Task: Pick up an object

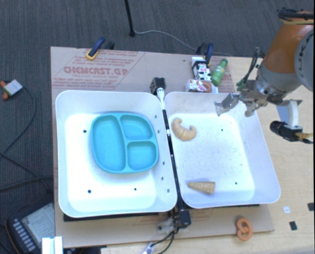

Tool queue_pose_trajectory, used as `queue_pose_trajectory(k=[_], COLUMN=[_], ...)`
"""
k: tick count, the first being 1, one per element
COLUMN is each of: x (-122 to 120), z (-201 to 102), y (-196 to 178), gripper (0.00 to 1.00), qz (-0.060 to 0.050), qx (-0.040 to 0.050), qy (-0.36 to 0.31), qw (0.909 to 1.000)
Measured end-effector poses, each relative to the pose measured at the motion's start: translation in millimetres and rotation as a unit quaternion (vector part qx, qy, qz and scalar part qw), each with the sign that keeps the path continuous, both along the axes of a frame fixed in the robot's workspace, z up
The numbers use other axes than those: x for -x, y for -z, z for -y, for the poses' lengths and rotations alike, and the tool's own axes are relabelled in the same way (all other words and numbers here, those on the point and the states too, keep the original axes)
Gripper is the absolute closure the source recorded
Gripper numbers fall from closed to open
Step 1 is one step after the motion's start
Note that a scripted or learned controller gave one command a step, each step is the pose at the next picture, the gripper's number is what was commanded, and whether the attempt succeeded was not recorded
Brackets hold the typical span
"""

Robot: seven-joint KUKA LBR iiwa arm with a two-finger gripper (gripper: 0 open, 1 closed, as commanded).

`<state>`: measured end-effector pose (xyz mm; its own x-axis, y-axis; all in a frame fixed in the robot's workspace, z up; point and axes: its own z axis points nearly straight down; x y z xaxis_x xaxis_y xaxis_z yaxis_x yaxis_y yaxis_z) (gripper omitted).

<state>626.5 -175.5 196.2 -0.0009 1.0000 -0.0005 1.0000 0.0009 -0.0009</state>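
While the grey two-finger claw (235, 104) hovers over the far right corner of the shallow white right-hand bin (263, 157), nothing has been picked up yet. Its fingers stand apart with nothing between them. Two candidates lie untouched in that bin: a curled tan croissant-shaped toy (183, 129) toward its left wall, and a tan cone-shaped piece (202, 186) near its front edge. Choosing one, descending, closing and lifting all remain, by this judgement.

- grey arm with orange band (289, 46): cut off by top and right edges
- small printed box (201, 78) behind the bins: label too small to read
- dark device (25, 224) bottom-left: cropped by frame edge
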Motion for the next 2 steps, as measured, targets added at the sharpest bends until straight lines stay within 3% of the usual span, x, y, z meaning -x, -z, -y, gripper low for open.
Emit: queue_pose_trajectory(k=[1,2], x=[61,123], z=[-96,-170], y=[-101,-6], gripper=[0.0,0.0], qz=[0.001,-0.002], qx=[-0.0003,-0.0003], qy=[-0.001,-0.001], qw=[1.0,1.0])
